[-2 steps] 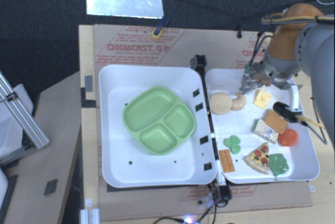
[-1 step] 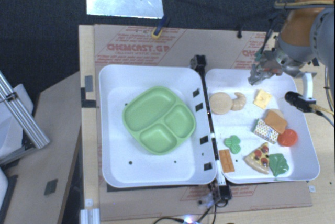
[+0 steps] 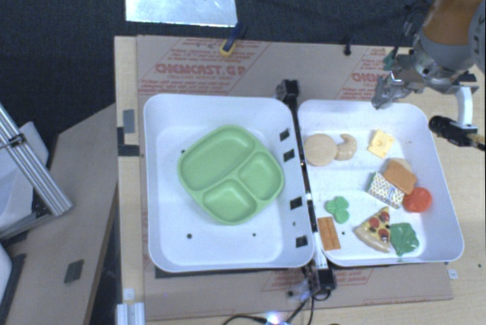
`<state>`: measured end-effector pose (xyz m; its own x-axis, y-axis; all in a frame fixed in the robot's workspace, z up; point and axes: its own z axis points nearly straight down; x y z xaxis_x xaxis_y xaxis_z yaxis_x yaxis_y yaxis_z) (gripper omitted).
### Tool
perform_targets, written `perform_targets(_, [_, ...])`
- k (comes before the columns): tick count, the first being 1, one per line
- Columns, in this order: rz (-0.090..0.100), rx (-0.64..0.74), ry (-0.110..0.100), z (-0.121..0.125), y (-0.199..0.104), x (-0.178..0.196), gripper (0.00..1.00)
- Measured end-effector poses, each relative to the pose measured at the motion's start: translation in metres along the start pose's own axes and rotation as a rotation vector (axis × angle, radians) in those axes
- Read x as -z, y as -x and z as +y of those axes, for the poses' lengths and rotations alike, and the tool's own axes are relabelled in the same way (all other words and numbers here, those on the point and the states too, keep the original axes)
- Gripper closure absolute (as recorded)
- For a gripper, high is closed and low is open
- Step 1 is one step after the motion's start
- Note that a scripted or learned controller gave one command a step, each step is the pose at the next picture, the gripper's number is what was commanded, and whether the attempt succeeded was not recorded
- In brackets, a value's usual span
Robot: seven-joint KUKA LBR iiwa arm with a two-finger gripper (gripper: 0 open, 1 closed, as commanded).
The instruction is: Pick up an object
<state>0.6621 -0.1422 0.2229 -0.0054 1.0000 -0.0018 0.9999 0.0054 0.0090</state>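
Objects for picking lie in the right bin (image 3: 437, 164): a round cookie (image 3: 320, 149), a cashew-shaped piece (image 3: 347, 146), a cheese cube (image 3: 381, 143), a small toy house (image 3: 392, 181), a red tomato (image 3: 417, 200), a pizza slice (image 3: 373, 230), 2 green pieces (image 3: 337, 209) and an orange cracker (image 3: 329, 233). They crowd the near right half of the bin; its far strip stays bare. The left bin (image 3: 163, 164) holds 1 green divided plate (image 3: 231, 175), with free floor all around it. The claw (image 3: 384, 96) hangs above the far rim of the right bin, apart from every object; whether it is open or closed I cannot tell. The cardboard (image 3: 205, 65) on the counter carries red letters, perhaps "CHEMCAST GP", not surely readable.
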Motion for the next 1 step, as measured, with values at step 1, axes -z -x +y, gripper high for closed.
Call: perform_targets(1, [0.002, -0.004, -0.009, -0.0392, -0.0181, -0.0018, 1.00])
